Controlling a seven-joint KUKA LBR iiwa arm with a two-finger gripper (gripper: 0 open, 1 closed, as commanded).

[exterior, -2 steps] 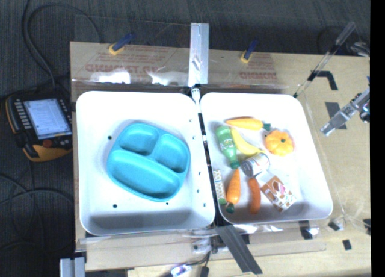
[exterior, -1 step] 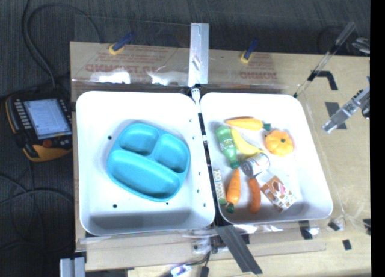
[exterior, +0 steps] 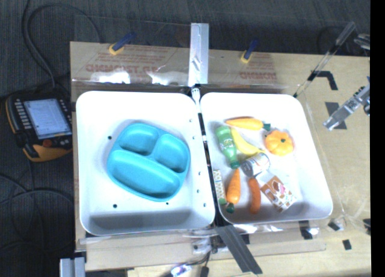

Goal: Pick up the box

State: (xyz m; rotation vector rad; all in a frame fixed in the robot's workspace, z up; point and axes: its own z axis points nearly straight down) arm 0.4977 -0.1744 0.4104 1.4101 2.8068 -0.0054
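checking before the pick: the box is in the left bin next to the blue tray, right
Not quite. The box lies in the right bin, near its front corner beside the carrots. The blue tray sits by itself in the left bin. The camera view shows this.

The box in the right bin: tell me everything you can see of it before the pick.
The box is a small carton, brown and white with red print, likely cardboard. It looks closed and undamaged. It lies flat, turned at a slant to the bin walls, near the front right corner of the right bin. A carrot lies along its left side, touching or nearly so, and a can sits just behind it. Nothing rests on top.
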